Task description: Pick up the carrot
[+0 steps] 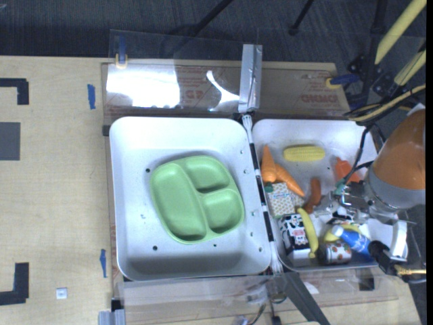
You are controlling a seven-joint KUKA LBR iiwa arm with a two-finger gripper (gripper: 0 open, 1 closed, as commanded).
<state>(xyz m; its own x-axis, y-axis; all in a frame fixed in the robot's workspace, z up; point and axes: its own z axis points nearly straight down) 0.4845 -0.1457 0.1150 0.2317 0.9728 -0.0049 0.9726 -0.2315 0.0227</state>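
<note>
carrot [277, 173] lies at the left edge of the right bin [308, 131], just beside the corn [303, 154], not yet lifted. hand [342, 202] hovers apart, nothing visibly held; its spread cannot be told.

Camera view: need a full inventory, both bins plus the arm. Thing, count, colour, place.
Left bin: 1, white, left half of the bench.
Divided plate: 1, green, three compartments, middle of the left bin.
Right bin: 1, white, beside the left bin.
Carrot: 1, orange, upper left of the right bin.
Corn cob: 1, yellow, top of the right bin.
Sausage: 1, reddish brown, centre of the right bin.
Banana: 1, yellow, lower part of the right bin.
Carton: 1, black and white cow print, just left of the banana.
Can: 1, dark with a red label, bottom of the right bin.
Arm: 1, grey with an orange band, right side, over the right bin.
Gripper: 1, metallic, low over the clutter right of the sausage.
</note>
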